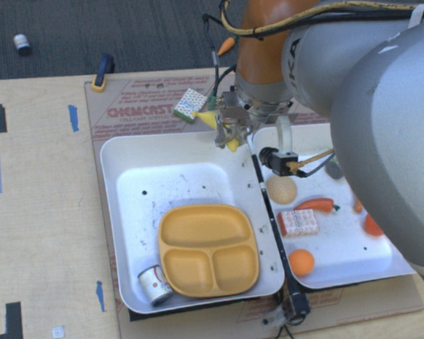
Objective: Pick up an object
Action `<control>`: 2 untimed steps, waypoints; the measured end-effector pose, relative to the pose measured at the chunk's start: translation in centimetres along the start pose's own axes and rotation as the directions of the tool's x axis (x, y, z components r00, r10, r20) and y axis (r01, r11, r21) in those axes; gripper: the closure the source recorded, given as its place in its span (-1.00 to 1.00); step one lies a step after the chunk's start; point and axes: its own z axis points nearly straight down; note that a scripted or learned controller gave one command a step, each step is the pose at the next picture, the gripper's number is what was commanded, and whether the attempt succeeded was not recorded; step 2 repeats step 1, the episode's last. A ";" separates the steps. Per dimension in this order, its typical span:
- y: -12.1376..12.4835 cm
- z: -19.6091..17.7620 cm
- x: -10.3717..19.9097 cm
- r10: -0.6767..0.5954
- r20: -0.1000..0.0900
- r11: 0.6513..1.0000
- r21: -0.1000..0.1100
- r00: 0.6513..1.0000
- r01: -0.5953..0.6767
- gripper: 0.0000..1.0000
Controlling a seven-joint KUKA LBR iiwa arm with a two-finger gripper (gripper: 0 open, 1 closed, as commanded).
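1. The tool hangs over the far rim between the two white bins, below the arm's orange band. A yellow object shows at its fingertips, with a green-and-white patterned piece beside it up and to the left. Whether the fingers actually pinch the yellow object, and how far apart they stand, I cannot tell; its long axis is too hidden to judge.
2. The left bin holds a yellow divided tray, its single wide compartment toward the far side and two smaller ones toward the near side. A small white cup lies on its side just beside the tray's near-left corner.
3. The right bin holds a tan round object, a red chilli-shaped item lying left-to-right, a red-and-white packet just below it, and an orange ball near the front.
4. Both bins rest on cardboard on the wooden worktop.
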 end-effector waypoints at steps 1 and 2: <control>-11.4 0.6 2.6 0.002 0.000 1.000 0.006 1.000 -0.002 1.00; -11.4 0.6 2.6 0.002 0.000 1.000 0.006 1.000 -0.002 1.00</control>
